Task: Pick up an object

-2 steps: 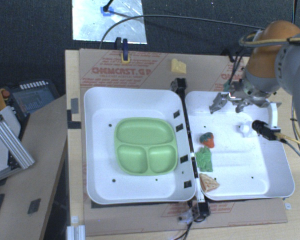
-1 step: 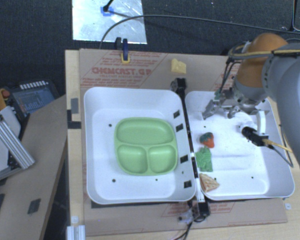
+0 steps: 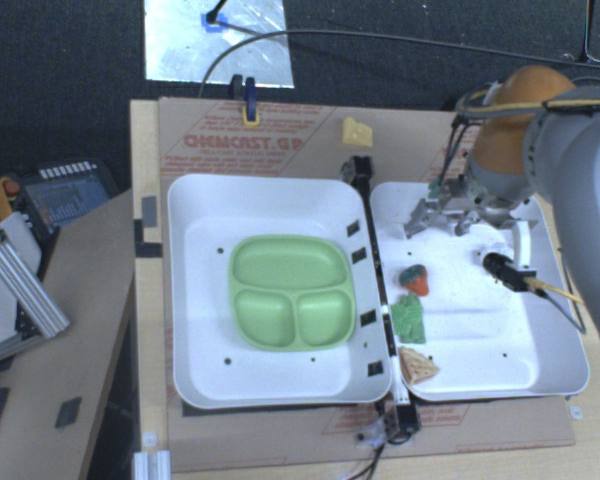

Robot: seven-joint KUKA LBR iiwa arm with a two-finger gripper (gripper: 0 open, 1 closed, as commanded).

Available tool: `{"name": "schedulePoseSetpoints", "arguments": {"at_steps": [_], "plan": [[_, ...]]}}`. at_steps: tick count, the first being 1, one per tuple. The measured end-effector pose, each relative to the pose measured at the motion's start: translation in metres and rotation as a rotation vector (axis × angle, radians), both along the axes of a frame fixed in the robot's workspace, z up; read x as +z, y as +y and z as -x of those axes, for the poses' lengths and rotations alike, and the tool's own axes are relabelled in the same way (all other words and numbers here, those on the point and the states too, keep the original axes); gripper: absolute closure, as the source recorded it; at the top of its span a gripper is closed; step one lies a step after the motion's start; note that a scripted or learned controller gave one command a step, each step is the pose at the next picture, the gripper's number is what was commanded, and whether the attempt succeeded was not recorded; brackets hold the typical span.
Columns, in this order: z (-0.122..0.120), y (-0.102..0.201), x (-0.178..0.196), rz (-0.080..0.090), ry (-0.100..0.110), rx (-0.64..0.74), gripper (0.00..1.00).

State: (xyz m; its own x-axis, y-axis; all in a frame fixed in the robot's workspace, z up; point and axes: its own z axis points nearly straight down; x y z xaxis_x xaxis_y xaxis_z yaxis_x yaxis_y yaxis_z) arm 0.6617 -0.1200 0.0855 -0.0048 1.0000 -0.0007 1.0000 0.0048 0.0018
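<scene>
Camera view had the gripper (image 3: pixel 442 219) hovering over the right bin (image 3: pixel 540 368), fingers spread apart, holding nothing, up above the strawberry (image 3: pixel 415 279) and lettuce (image 3: pixel 409 318).

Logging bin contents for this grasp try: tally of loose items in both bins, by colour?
Green: 2, divided plate in left bin, leafy piece in right bin
Red with green top: 1, strawberry-like piece
Tan: 1, wedge
Total: 4
</scene>
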Motion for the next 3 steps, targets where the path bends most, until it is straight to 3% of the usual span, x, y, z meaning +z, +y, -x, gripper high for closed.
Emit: {"name": "schedulePoseSetpoints", "arguments": {"at_steps": [1, 3], "plan": [[-0.001, 0.000, 0.012, 0.001, -0.003, 0.002, 1.00], [0.001, 0.006, 0.103, 0.000, -0.004, 0.000, 1.00]]}}
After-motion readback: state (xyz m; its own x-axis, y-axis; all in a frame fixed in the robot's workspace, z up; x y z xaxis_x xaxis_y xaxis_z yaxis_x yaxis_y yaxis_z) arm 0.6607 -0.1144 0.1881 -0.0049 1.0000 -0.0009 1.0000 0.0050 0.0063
